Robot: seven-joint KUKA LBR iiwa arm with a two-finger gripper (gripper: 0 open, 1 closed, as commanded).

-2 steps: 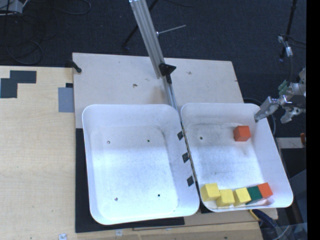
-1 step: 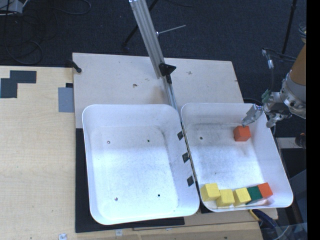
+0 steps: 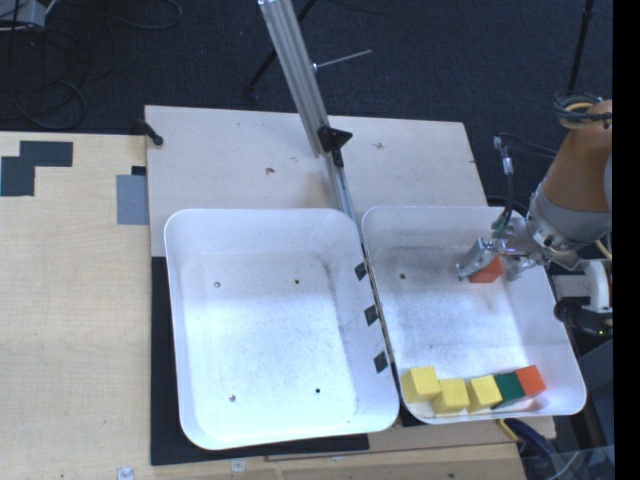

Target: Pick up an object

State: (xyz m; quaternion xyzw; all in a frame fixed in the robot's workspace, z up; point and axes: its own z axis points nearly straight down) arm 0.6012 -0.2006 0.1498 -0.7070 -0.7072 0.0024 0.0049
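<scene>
Orange block (image 3: 486, 273) clamped in end effector (image 3: 487, 265) near right bin's (image 3: 425, 230) far-right rim, open floor leftward.

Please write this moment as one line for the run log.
gripper: over right bin, far side | orange block: between fingers | yellow, green, orange blocks: near edge | left bin: untouched

We noted a dark carpeted floor (image 3: 450, 38) strewn with black cables (image 3: 40, 78), a pale plywood board (image 3: 230, 163) beneath the bench, a light wood tabletop (image 3: 70, 308) at left bearing grey patches (image 3: 130, 198), and a slanted aluminium rail (image 3: 300, 78) rising behind.
</scene>
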